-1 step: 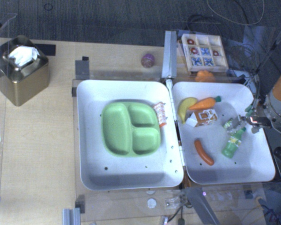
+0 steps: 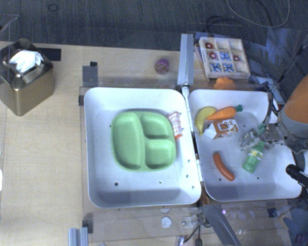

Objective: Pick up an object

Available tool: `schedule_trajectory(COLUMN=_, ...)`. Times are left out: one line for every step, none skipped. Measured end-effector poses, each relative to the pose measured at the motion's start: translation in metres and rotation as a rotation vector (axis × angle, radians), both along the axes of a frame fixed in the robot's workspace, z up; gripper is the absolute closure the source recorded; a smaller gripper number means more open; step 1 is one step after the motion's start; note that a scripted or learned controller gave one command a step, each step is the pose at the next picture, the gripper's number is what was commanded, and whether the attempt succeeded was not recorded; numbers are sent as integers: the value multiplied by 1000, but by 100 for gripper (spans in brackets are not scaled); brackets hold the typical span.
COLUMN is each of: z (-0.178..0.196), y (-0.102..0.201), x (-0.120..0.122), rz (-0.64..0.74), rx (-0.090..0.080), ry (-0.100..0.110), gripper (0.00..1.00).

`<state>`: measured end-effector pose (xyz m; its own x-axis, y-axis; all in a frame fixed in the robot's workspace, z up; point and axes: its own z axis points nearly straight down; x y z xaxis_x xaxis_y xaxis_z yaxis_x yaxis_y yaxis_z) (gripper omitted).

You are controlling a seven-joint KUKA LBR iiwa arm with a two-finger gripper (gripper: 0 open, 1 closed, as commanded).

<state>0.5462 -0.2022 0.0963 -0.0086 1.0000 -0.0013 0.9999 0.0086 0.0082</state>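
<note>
Where the claw [image 2: 252,137] hangs, green bottle [image 2: 252,158], sausage [image 2: 224,166] and carton [image 2: 225,128] crowd close.

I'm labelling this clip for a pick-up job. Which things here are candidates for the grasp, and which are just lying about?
Candidates, right bin: banana, carrot, small carton, sausage, green bottle beside the gripper.

Lying about: green divided plate, wrapped snack, tic-tac-toe board, tissue box.

arm [image 2: 302,106] cut off at right edge, gripper [image 2: 254,136] finger state unclear, snack packet [image 2: 175,124] print unreadable
</note>
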Motion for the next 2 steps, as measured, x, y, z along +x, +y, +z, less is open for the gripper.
schedule_trajectory(z=12, y=0, x=3, rz=2, rx=-1, ry=-7, gripper=100)
schedule_trajectory(z=136, y=63, x=41, rz=93, rx=-1, ry=-2, gripper=100)
